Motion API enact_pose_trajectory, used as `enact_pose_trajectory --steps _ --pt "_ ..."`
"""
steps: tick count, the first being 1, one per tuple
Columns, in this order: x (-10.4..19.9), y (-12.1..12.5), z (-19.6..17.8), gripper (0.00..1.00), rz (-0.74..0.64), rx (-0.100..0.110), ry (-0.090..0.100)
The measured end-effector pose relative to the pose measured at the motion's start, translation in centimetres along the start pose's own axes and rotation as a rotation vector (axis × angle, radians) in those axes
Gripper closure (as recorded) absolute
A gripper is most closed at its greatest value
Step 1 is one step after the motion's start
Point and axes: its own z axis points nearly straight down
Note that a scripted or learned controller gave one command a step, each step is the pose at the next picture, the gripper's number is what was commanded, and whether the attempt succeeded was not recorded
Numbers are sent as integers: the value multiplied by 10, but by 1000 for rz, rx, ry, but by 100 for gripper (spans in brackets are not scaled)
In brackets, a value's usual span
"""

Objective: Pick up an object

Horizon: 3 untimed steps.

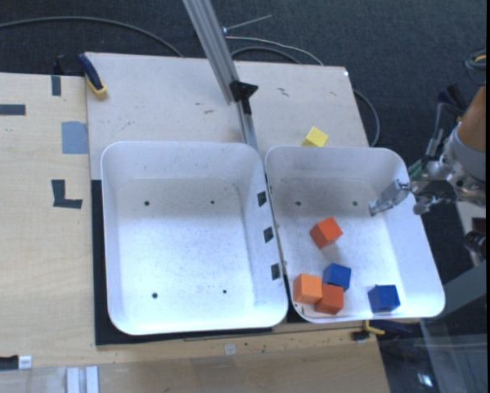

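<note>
- The gripper (389,197) reaches in over the right rim of the right bin (408,244), with nothing held between its jaws; whether they stand apart or together is too small to tell.
- Behind the gripper, further right, the grey wrist and a glimpse of the orange band of the arm (465,150) lead off toward the frame's edge, which fits a pose poised at the bin's side and not yet over any block.
- Nearest the jaws, below and to their left on the bin floor, lies an orange block (326,232), alone and apart from the others, so it looks the easiest candidate to pick.
- Further from the jaws, toward the bin's near wall, three blocks crowd together: a blue block (337,276), a second orange block (308,287) beside it, and a red-orange block (330,300) touching both. Their closeness would likely hinder a clean grasp.
- Almost straight below the jaws, near the bin's front right corner, sits another blue block (384,298), well apart from the cluster.
- Up and to the left of the jaws, outside the bin on the bench, rests a yellow block (316,137).
- Far to the jaws' left sits the left bin (114,219), touching the right bin along a shared edge.
- No block is lifted yet; the pick appears not to have begun.
</note>
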Motion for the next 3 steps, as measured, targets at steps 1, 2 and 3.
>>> enact_pose_trajectory --steps 1,2,3 --pt "64 21 83 0 -5 8 4" --pt "92 17 148 0 0 -4 -4" --pt "92 16 139 100 0 0 -1"
